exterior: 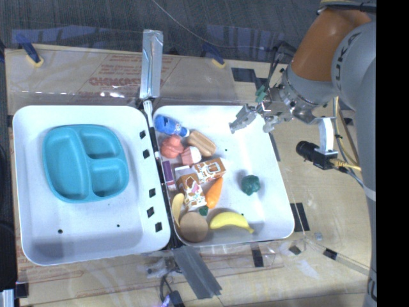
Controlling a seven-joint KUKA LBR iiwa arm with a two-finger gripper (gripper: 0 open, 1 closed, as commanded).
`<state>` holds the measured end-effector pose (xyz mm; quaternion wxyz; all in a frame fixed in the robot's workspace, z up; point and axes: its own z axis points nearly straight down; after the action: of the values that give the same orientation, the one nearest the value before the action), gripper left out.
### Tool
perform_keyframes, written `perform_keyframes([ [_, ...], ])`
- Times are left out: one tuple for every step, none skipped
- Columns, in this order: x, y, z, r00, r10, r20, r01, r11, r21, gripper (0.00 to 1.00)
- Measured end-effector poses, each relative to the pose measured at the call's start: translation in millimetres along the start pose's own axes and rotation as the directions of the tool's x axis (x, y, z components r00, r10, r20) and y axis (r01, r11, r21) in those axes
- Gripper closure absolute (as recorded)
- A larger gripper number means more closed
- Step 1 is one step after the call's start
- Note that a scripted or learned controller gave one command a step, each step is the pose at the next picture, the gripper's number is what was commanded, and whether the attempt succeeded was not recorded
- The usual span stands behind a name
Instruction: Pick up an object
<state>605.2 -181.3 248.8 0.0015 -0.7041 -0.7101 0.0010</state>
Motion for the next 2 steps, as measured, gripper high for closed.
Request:
perform_keyframes([
  [36.5, 24.3, 121.0, 1.0, -0.008, -0.002, 0.008, 1.0, 0.009, 0.0],
  [33.3, 40.3, 158.7, 1.0, -0.011, 0.001, 0.011, 1.0, 0.003, 0.0],
])
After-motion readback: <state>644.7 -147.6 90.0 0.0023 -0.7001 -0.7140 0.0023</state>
